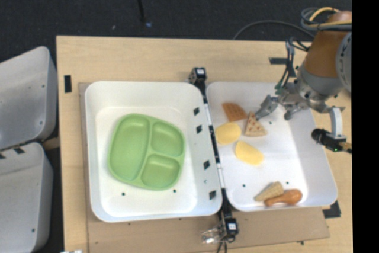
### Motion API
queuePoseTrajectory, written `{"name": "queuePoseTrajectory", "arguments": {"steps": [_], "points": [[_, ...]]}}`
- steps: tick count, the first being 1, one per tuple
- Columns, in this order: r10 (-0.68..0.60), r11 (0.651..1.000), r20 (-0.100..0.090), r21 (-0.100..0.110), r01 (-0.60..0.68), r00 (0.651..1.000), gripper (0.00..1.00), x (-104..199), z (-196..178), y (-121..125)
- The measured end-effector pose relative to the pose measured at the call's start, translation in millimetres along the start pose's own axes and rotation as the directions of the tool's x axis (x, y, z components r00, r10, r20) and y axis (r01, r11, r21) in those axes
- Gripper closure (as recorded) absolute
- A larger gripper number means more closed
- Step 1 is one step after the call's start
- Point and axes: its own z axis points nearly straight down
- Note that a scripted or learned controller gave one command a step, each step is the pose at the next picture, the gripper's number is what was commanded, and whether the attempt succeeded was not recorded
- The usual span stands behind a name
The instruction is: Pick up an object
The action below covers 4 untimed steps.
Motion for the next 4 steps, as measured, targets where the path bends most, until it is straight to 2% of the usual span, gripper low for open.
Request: {"name": "queuePoseTrajectory", "arguments": {"steps": [1, 2, 3, 4], "points": [[0.0, 1.0, 0.002, -0.008, 0.0, 1.0, 1.0, -1.2, -14.4, 1.6], [0.002, 1.0, 0.0, -0.008, -0.002, 1.0, 1.0, -11.0, -64.1, 4.9], [0.0, 1.0, -0.001, -0.005, 0.0, 1.0, 1.0, -11.3, -69.8, 5.8], [-0.009, 1.0, -0.002, -0.006, 0.009, 1.0, 1.0, 47.3, -76.3, 19.8]]}}
